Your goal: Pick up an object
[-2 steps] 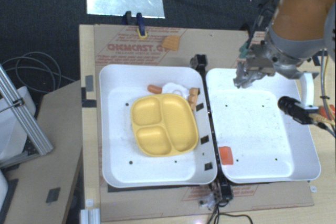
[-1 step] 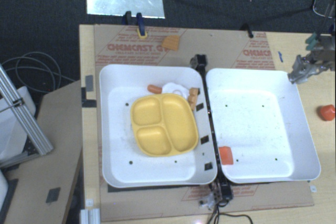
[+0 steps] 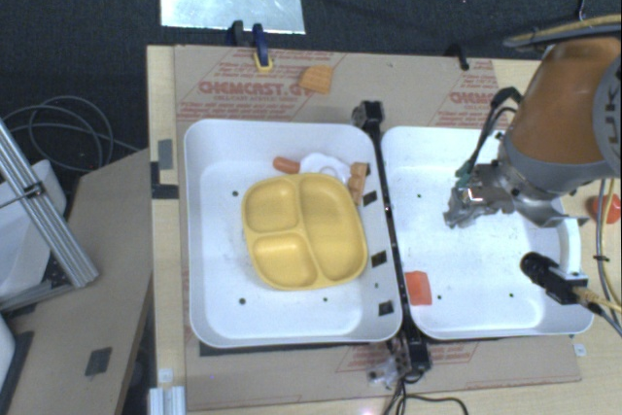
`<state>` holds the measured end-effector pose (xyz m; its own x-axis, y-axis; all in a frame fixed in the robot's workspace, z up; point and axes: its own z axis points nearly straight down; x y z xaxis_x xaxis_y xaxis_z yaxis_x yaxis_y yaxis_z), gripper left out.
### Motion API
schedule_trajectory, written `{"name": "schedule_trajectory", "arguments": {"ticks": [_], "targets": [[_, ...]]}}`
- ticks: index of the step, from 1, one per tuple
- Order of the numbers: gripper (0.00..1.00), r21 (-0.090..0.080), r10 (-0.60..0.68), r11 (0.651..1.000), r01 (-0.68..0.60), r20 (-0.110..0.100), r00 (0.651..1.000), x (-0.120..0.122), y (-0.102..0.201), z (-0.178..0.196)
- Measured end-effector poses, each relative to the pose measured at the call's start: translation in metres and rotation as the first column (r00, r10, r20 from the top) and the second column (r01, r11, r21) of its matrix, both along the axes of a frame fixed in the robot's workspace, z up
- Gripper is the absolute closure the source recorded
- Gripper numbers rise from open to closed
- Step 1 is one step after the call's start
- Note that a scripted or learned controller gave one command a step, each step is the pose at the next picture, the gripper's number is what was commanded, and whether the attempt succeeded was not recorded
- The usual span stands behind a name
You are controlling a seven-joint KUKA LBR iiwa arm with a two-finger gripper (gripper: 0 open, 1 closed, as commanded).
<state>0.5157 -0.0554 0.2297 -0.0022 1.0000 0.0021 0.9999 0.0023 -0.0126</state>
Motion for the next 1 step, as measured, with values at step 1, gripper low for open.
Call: {"name": "schedule_trajectory", "arguments": {"ticks": [1], "targets": [[1.00,-0.002,0.003,1.000,-0.003,0.016,1.000,0.0259,0.0075,0.0041]]}}
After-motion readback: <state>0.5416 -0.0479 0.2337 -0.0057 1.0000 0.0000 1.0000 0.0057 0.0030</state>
